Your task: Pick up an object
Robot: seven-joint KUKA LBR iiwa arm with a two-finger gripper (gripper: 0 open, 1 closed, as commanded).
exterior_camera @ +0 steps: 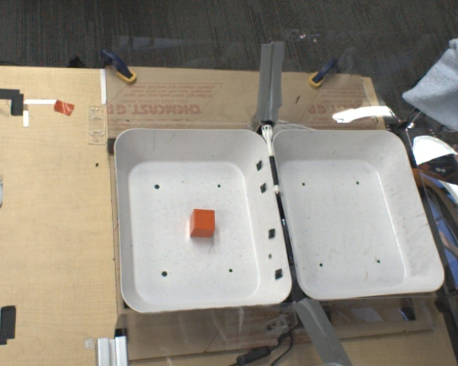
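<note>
You cannot tell from this frame how wide the gripper stands or whether it has hold of anything, so treat the grasp as unproven. Nothing here shows an object lifted.

The one candidate you have is the orange-red cube [203, 223]. It sits flat on the floor of the left bin [129, 204], a little left of the frame's centre and slightly below it. It stands well apart from all four walls, with bare white floor on every side. The right bin [411, 204] lies just beside the left one, and the two meet along the grey strip [270, 75] that runs up the middle of the frame.

By my reading, you are at the very start: the approach is not yet made and the cube is untouched. The next move calls for a long reach from the right side of the frame, across the right bin and over the joined rims. Then descend straight down over the cube with the jaws spread wider than its faces. Line them up with two opposite flat sides, since the cube looks slightly turned against the bin's edges. The clear floor around it gives room, so the walls should not get in the way.

Further out, the bins rest on brown cardboard [183, 101], held at the top of the frame by two clamps [120, 69]. A wooden board [46, 204] fills the left of the frame.
</note>
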